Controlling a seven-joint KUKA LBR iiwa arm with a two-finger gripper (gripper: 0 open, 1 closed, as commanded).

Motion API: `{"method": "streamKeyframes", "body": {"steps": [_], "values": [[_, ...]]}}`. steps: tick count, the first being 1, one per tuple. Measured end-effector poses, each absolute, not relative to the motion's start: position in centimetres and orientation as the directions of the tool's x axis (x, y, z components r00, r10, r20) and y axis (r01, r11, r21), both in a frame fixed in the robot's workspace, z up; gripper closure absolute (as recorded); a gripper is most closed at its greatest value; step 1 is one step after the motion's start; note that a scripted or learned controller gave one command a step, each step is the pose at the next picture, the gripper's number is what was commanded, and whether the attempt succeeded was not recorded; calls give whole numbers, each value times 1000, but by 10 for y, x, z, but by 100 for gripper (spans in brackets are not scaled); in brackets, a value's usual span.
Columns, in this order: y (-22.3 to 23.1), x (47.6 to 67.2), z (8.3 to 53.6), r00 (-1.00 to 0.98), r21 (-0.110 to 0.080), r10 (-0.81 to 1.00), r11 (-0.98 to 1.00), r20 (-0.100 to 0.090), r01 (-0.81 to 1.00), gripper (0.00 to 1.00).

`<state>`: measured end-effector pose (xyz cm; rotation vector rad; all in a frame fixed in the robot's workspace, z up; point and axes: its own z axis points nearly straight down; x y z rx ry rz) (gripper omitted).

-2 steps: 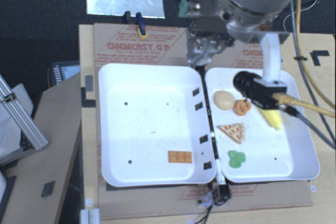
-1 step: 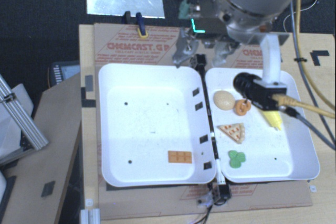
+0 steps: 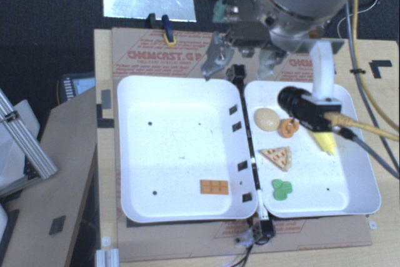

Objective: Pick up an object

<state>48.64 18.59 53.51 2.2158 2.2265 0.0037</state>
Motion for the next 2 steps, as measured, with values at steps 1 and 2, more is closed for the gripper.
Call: {"method": "streamKeyframes", "body": {"steps": [1,2], "values": [[186,486,535,-5,2,1000,5,1,1000,0],[186,486,535,-5,2,1000,5,1,1000,0]]}}
